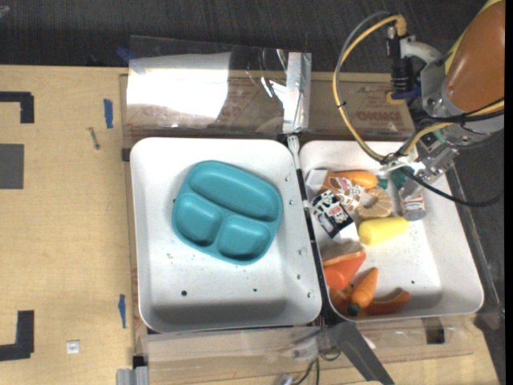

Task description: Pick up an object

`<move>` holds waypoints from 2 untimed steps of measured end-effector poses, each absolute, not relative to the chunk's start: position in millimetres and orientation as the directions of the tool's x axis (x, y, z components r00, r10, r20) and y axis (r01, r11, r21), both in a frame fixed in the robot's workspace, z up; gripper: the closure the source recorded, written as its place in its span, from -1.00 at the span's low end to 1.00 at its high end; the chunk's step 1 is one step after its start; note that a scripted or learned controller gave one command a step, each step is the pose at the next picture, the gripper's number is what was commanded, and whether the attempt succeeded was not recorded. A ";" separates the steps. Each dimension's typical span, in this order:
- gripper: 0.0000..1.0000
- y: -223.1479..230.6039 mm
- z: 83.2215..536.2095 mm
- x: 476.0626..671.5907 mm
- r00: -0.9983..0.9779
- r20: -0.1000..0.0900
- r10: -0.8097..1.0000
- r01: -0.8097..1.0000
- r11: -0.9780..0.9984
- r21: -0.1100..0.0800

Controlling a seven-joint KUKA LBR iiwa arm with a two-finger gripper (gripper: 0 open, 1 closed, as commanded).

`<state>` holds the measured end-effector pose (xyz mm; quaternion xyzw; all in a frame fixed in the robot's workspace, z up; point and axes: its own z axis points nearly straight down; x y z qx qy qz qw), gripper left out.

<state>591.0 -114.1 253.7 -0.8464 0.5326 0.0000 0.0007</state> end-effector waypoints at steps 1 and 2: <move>1.00 -54.3 257.0 591.7 0.470 -0.004 -0.882 -0.882 -0.470 -0.002; 1.00 -25.4 245.2 667.1 0.516 -0.005 -0.857 -0.857 -0.516 -0.005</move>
